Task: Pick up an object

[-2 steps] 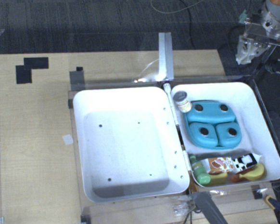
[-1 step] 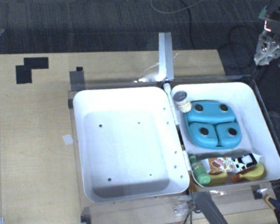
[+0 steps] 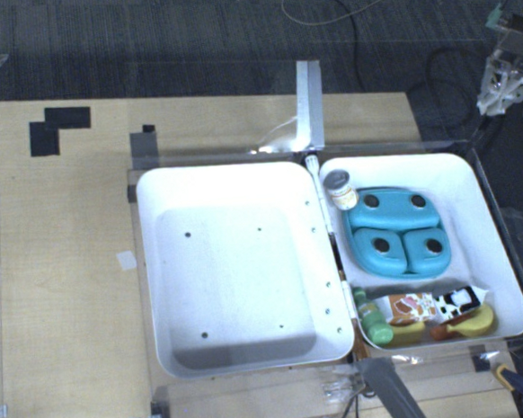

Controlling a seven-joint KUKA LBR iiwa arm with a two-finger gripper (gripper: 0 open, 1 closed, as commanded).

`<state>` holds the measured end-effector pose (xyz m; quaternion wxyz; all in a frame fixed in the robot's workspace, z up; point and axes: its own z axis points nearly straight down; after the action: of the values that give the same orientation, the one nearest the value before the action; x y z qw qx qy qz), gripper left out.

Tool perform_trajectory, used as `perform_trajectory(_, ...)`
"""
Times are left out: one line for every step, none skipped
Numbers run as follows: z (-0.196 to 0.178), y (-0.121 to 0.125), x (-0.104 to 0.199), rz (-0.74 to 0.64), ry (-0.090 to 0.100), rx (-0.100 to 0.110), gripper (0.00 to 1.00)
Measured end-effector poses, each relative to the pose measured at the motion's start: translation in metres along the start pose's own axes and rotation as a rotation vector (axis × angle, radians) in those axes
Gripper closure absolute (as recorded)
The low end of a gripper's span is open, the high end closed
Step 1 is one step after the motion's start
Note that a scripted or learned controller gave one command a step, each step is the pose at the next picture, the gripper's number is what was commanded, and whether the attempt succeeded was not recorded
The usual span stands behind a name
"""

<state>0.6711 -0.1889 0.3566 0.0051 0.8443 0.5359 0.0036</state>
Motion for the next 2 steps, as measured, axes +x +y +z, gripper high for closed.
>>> perform_trajectory(-0.012, 0.001, 0.002, -0.008, 0.0, -0.006, 1.0)
perform_trajectory(-0.081, -0.035, 0.009, -0.031, 0.001, 0.005, 1.0)
